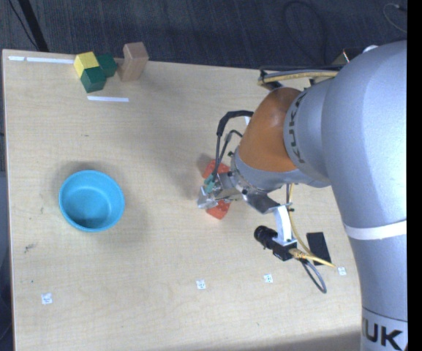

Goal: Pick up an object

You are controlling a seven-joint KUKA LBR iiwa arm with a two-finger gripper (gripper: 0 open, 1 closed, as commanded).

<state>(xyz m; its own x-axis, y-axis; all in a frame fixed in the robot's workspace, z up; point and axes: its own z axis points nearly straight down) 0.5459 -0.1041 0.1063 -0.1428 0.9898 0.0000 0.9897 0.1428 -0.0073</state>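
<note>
Gripper [212, 192]: low over the wooden bench [159, 254], right of its middle; whether it is apart or together I cannot tell, the wrist hides it
Orange-red object [218, 209]: small and blocky, directly at the gripper tip; a hold is not visible
Blue bowl [91, 200]: round, smooth, at the left
Blocks: yellow cube [85, 62] touching green block [98, 74]; tan wooden block [134, 60] just beside them, far corner

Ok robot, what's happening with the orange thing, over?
End effector down at orange object; grip not confirmed. Blue bowl and blocks well off to the side. Nothing in the way.
</note>
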